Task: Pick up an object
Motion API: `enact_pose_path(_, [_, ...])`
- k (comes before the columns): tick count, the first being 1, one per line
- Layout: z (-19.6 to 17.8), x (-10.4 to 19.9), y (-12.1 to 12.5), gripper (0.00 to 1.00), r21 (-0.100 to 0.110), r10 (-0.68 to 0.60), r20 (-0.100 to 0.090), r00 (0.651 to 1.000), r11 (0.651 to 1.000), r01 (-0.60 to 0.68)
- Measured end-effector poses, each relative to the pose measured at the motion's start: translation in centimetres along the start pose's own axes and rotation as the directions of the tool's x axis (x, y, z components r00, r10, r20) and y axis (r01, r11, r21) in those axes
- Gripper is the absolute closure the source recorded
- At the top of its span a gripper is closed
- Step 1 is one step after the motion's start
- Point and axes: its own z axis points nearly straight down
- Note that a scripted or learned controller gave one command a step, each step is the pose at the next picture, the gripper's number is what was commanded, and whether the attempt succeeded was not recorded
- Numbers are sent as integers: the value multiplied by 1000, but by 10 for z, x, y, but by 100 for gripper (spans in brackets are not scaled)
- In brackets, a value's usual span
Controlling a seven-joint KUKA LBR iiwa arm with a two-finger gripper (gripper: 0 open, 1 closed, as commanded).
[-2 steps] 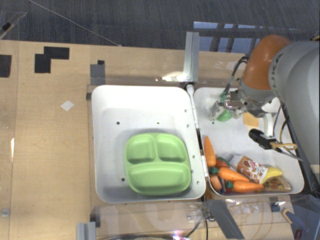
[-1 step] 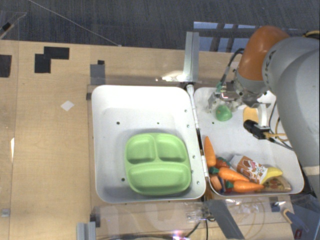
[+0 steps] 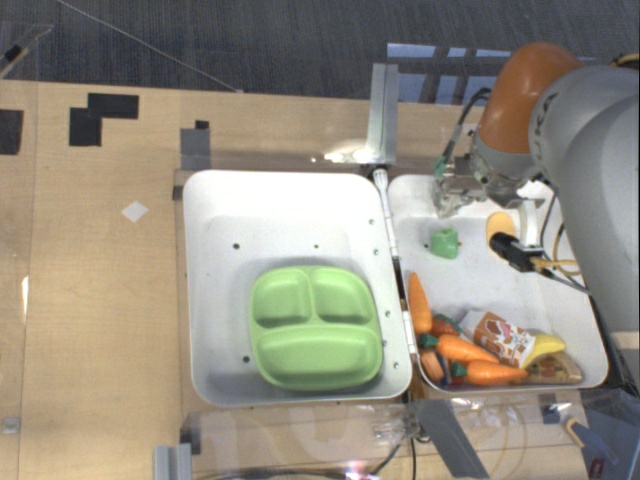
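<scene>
Gripper [image 3: 452, 200] opening cannot be told; nothing is seen held. Small green plastic lump [image 3: 443, 243], just beside it, could be missed or knocked aside if the descent is offset.

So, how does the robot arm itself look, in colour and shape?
The arm is thick, rounded and smooth grey, with a glossy orange band above the wrist. The gripper is small, metallic and silver-grey, much narrower than the arm. A thin dark cable runs beside the wrist.
</scene>
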Motion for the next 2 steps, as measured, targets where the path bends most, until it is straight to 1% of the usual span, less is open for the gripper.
enact_pose_path(1, [-67, -37, -5, 100, 11, -162, -2, 987, 987, 162])
enact_pose_path(2, [-67, -36, -5, 0, 11, -162, -2, 987, 987, 162])
